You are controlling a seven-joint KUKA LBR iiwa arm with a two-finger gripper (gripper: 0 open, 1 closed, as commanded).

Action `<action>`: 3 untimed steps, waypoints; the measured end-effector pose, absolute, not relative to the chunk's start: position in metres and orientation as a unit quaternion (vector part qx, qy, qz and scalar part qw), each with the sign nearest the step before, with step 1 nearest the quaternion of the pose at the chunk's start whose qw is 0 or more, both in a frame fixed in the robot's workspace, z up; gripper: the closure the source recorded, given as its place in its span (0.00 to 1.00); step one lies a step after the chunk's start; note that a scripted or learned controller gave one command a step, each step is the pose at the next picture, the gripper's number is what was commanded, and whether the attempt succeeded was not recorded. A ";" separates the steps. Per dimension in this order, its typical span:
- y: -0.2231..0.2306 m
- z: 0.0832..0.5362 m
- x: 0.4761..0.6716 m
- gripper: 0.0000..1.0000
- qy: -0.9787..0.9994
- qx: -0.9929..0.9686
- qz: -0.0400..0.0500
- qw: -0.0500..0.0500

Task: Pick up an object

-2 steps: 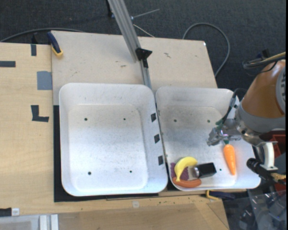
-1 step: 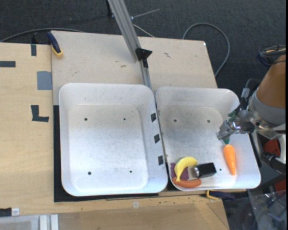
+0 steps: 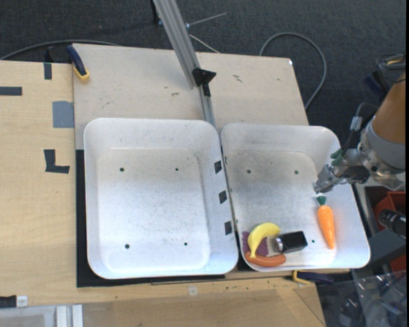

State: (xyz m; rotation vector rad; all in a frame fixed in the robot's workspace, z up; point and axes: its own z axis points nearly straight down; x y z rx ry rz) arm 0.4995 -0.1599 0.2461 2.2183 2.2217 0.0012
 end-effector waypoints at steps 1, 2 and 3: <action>-0.101 0.250 0.506 1.00 0.710 0.705 0.001 -0.001; -0.042 0.255 0.509 1.00 0.710 0.704 0.000 -0.001; 0.016 0.259 0.507 1.00 0.710 0.704 0.000 -0.001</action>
